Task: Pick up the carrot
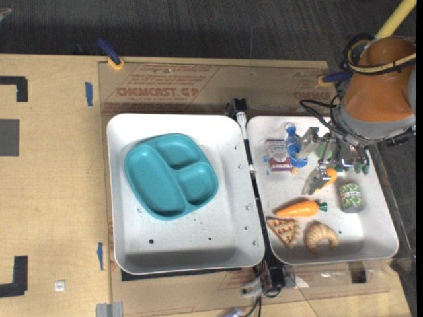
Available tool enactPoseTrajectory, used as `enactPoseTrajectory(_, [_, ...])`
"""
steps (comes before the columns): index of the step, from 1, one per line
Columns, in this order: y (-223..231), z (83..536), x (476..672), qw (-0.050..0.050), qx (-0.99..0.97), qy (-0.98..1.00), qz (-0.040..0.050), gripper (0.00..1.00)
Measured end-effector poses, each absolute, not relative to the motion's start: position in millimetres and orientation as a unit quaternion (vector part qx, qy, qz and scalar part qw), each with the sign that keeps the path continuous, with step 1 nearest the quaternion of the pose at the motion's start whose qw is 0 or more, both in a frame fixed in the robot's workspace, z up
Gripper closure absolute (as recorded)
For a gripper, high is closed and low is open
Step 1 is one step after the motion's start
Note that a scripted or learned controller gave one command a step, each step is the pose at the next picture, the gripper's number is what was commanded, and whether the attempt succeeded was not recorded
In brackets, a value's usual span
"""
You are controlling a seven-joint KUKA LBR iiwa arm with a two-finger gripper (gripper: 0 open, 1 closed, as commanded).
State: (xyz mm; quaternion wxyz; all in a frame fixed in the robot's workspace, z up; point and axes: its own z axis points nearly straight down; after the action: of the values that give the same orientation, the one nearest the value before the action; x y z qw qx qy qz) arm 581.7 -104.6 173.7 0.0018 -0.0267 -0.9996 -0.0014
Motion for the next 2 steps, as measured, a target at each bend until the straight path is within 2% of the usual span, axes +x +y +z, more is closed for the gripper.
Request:
enactPoseTrajectory(1, [-120, 98, 536.7, -0.009, -0.029, -1.0, 0.0003, 0.0])
enactPoseTrajectory(2, [-120, 112, 541.8, -0.017, -0.028, -0.999, 0.0019, 1.0])
